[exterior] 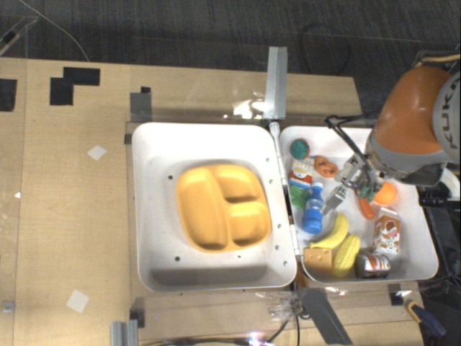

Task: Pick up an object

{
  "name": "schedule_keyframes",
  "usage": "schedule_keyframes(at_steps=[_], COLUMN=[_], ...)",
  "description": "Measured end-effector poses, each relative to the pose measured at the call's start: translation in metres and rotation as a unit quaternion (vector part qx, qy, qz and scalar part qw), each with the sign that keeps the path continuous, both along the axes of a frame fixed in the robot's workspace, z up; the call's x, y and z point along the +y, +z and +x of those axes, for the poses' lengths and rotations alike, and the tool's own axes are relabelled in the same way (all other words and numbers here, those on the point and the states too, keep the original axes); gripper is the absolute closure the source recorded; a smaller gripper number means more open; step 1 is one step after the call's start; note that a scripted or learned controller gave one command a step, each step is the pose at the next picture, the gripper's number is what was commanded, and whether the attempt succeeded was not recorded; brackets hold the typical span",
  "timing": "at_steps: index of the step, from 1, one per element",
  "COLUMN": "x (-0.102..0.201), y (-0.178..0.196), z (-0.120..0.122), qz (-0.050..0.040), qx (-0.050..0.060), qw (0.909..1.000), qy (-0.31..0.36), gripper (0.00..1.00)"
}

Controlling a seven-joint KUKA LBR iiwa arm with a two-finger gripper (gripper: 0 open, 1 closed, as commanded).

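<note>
Arm: grey, with an orange band (410, 110), reaching in over the right bin's (425, 262) far right corner.
Gripper (336, 200): low over the middle of the right bin, just beside the blue bottle (312, 215); whether the fingers are spread or closed cannot be told, and nothing shows between them.
Left bin (155, 193): holds a yellow divided tray (223, 206) lying near its centre.
Right bin, far left corner: a teal ball (299, 148), with a small brown ring-shaped item (325, 167) just beside it.
Right bin, left edge: a white and red packet (302, 170), a green item (297, 195) and the blue bottle in a row.
Right bin, near edge: a banana (332, 234), an ear of corn (347, 254), an orange block (318, 258) and a tin can (373, 265), crowded together.
Right bin, right side: an orange item (386, 193) and a white and red carton (387, 235).
</note>
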State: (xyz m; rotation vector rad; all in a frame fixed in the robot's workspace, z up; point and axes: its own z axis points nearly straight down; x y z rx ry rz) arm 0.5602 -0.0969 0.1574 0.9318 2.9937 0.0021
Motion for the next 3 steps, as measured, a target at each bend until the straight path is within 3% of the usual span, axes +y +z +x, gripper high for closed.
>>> schedule_keyframes(at_steps=[1,2,3], x=[-0.028,-0.053,-0.060], y=[-0.067,-0.069,-0.070], z=[-0.007,0.055,0.094], qz=[-0.0026,-0.0023,-0.0015], qx=[-0.004,-0.003,-0.002], qw=[0.9729,0.9896,0.9909], qy=[0.231,0.144,0.135], gripper=[0.00,0.00,0.00])
